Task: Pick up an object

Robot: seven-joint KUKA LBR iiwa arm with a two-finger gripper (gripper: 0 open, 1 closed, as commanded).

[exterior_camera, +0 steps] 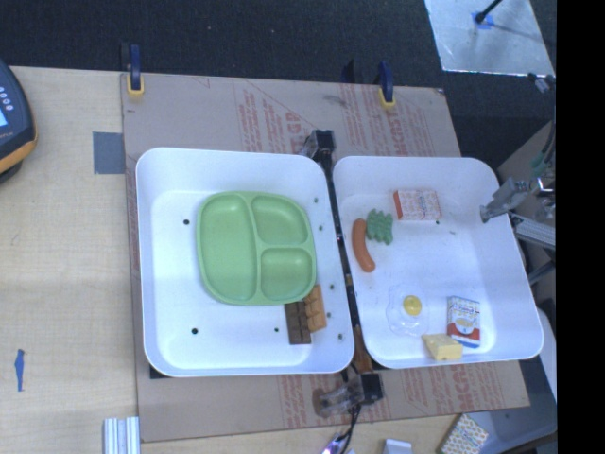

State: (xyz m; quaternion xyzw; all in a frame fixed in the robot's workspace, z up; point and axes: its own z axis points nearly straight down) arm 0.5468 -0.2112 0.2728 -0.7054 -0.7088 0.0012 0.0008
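Note:
The right bin (pixel 492 253) holds several small things. An orange sausage (pixel 363 245) lies beside a green leafy piece (pixel 380 225) near the bin's left wall. An orange-and-white packet (pixel 417 203) rests toward the back. Near the front sit a clear piece with a yellow centre (pixel 410 307), a small red-and-white carton (pixel 463 318) and a yellow block (pixel 442 348). My gripper (pixel 498 202) pokes in at the right bin's far right rim, apart from all of these, with nothing seen in it.
In the left bin (pixel 165 253) a green divided plate (pixel 256 248) takes up the middle, and a brown bar (pixel 305 315) lies by its front right corner. Clamps (pixel 321 143) join the bins at the back and front. A yellow device (pixel 11 121) sits at far left.

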